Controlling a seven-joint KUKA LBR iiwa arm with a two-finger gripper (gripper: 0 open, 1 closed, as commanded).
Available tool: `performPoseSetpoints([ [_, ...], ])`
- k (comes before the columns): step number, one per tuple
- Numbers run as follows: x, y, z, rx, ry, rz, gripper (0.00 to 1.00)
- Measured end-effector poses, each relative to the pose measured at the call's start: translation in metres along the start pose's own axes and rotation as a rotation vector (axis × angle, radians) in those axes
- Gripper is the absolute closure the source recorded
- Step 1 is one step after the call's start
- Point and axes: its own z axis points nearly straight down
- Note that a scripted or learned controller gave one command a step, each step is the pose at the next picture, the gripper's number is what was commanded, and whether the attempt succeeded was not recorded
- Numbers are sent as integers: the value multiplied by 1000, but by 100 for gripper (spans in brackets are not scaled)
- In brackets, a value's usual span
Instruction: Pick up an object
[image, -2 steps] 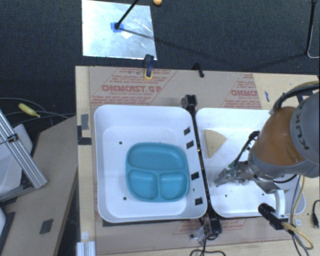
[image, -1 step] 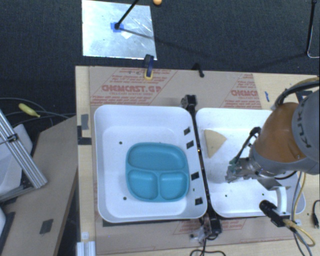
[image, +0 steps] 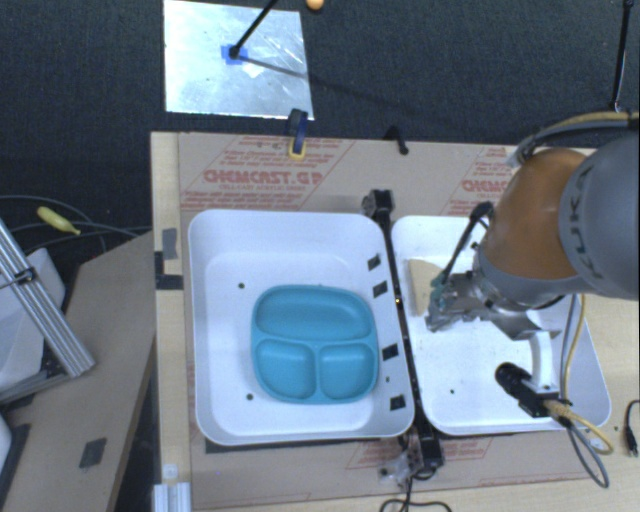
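A blue divided plate (image: 315, 343) lies flat in the middle of the left bin (image: 225, 260). In the right bin (image: 470, 400), a pale tan piece (image: 420, 273) lies near the upper left corner, partly hidden by the arm. My gripper (image: 438, 308) hangs low over the left part of the right bin, just below and right of the tan piece. Whether it touches that piece is unclear. The grey arm with its orange band (image: 535, 215) covers the bin's upper right.
A black divider with clips (image: 392, 300) runs between the two bins. A black fitting with a yellow cable (image: 530, 390) lies over the right bin's lower right. Cardboard (image: 270, 175) surrounds the bins, with a yellow-blue clamp (image: 297, 133) at the back.
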Motion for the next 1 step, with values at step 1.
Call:
performPoseSetpoints([
  [1, 57, -23, 4, 10, 1, 2, 100],
])
